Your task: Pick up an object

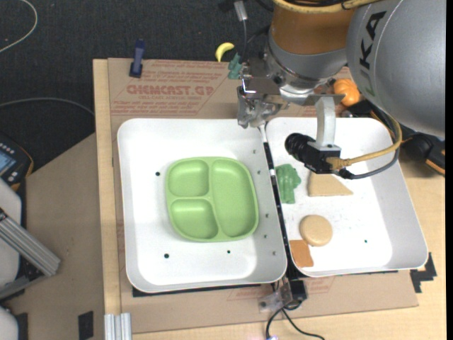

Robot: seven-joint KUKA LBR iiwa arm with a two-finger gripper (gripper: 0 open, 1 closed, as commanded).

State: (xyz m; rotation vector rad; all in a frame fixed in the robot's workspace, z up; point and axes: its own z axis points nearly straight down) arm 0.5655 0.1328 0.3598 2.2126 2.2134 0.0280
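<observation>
Nearby, green tray (211, 207), tan disc (316, 230)

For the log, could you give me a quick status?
Gripper at bins' far divider, nothing seen held. Green toy, round cookie in right bin. Green plate left.

green tray (211, 198) in left bin (134, 190), arm (333, 27) above

**Grey arm, orange band**

The arm (403, 48) is a smooth grey shell with part of black lettering on it. An orange band (311, 20) circles above the wrist. Black cables cross it; a tan cable (375, 158) loops below. The claw (249, 115) is bare metal.
</observation>
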